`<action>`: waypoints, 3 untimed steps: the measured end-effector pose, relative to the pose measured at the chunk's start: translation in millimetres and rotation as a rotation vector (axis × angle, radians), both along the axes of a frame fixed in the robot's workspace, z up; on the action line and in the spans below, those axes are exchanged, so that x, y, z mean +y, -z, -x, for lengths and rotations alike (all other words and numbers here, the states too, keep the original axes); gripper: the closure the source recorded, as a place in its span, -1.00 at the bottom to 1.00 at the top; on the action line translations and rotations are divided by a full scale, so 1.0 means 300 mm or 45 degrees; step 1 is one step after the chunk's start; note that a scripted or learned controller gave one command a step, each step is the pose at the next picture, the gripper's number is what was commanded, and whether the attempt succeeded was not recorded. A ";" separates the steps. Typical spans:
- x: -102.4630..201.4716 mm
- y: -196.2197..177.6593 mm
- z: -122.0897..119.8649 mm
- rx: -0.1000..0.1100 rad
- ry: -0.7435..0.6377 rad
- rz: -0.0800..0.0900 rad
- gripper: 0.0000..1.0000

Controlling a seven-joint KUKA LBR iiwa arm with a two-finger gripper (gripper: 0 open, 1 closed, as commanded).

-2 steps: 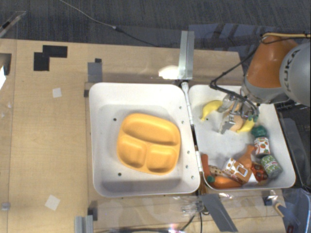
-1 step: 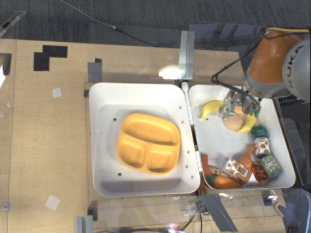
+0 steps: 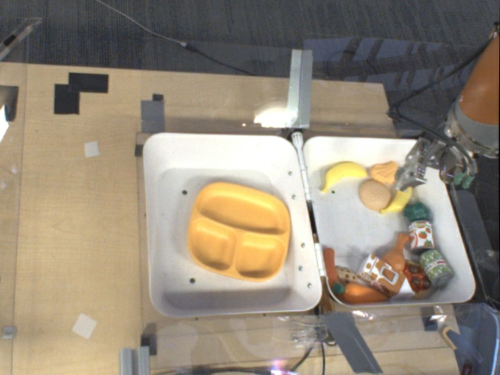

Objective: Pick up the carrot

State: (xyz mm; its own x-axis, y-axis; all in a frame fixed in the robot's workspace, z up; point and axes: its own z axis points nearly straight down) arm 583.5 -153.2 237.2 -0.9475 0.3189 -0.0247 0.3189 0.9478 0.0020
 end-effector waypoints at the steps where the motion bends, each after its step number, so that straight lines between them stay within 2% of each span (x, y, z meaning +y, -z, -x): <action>1: -0.119 0.148 -0.054 0.019 0.486 -0.012 1.00; 2: -0.125 0.091 -0.202 0.012 0.835 -0.018 1.00; 3: -0.172 0.142 -0.291 0.012 1.237 -0.024 1.00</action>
State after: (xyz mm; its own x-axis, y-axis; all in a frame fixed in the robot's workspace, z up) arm 670.9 -204.6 194.6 -0.2711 0.9625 -0.0054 0.9625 0.2711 0.0078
